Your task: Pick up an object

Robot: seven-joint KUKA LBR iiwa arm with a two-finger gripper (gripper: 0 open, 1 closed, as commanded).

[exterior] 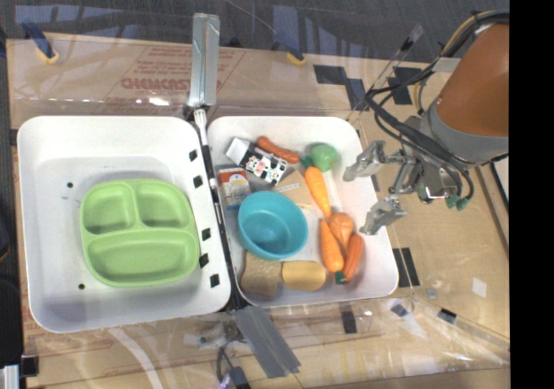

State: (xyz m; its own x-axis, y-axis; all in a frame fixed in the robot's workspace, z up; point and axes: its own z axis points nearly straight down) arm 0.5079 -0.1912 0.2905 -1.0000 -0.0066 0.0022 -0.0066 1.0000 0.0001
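The carrots [322, 205] lie in the right bin [378, 268], near its right wall, beside a blue bowl [273, 223]. The tool [370, 190] hangs above this wall, released and holding nothing. The approach is in hand; next it must descend over one carrot.

We see the arm [472, 93] at the right as a rounded orange band above a grey wrist collar. Black cables loop off its left side, thin ones crossing toward the far left, and a small teal fitting sits near the wrist. The gripper [374, 190] is bare grey metal: two slim, angular fingers [363, 162] on linked, skeletal bars.
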